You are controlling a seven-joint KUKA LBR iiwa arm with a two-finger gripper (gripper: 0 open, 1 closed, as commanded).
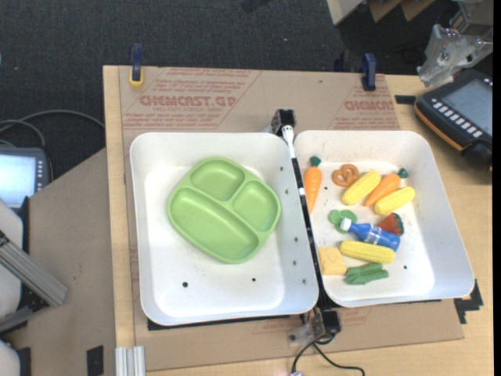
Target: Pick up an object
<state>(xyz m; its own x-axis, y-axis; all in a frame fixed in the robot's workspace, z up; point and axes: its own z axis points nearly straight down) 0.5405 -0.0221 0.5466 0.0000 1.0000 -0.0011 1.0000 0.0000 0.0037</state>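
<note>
Bins sit side by side on the bench point(196, 92). Left bin point(156, 272) bears a green divided plate point(224, 208). Right bin point(438, 233) holds every candidate object, all loose: carrot point(312, 186), corn cob point(367, 251), blue bottle point(374, 232), cheese wedge point(332, 261), pretzel point(344, 175). Gripper state: cannot tell. Assessment: nothing lifted; approach, grasp and lift all remain outstanding.

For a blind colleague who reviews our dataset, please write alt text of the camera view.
Two shallow white bins sit side by side on a bench: the left bin holds a green divided plate, and the right bin holds a cluster of toy food, including a carrot, corn cobs and a blue bottle.
</note>
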